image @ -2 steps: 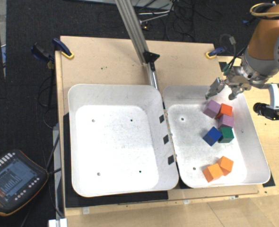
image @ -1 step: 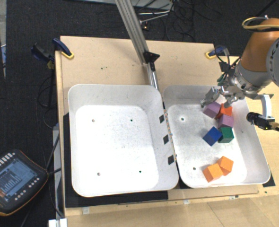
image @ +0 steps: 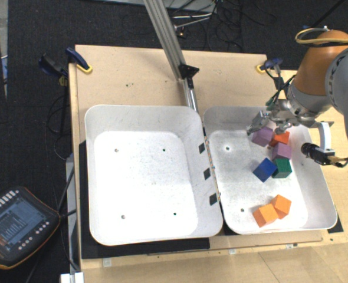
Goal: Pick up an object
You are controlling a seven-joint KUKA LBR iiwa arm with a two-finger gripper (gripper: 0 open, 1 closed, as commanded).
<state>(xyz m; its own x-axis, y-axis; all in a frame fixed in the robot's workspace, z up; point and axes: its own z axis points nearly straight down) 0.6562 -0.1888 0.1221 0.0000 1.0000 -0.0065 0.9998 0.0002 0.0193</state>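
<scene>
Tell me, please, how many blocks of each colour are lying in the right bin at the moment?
Purple blocks: 2, one by the gripper, one lower down
Orange blocks: 3, a small one between the purples and two near the front of the right bin
Blue block: 1
Green block: 1
Total: 7

Arm (image: 333, 69): rounded grey housing; broad orange band (image: 315, 69) above the wrist; a yellow cable loop (image: 315, 33) over the top; thin wires (image: 278, 84) alongside; metallic wrist hardware; a white bracket (image: 324, 135) carrying a small black fitting.
</scene>
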